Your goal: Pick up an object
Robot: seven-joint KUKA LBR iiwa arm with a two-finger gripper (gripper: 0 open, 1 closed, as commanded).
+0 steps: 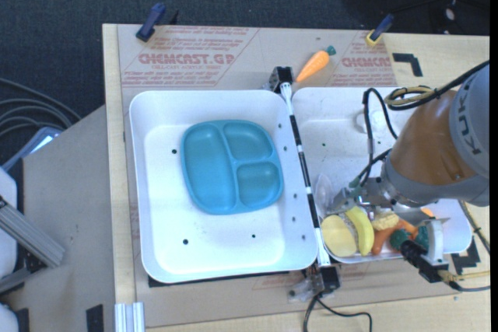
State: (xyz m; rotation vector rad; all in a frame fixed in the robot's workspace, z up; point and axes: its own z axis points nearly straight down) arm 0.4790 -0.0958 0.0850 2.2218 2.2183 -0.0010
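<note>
A pile of toy food lies at the front of the right bin [334, 117]: a yellow banana [360, 228], a pale round slice [338, 235], an orange carrot piece [380, 239] and a tan piece [386, 222]. The arm's orange band and grey wrist [428, 159] hang over this bin. My gripper [359, 200] points down at the pile, just above the banana. Its fingertips blend into the toys. A blue divided plate [231, 165] lies flat in the left bin [156, 167].
A toy carrot [313, 65] lies on the bench behind the bins. Blue [149, 22] and yellow [379, 29] clamps stand at the back edge. A black cable [379, 120] loops over the right bin. The divider rail [298, 159] runs between the bins.
</note>
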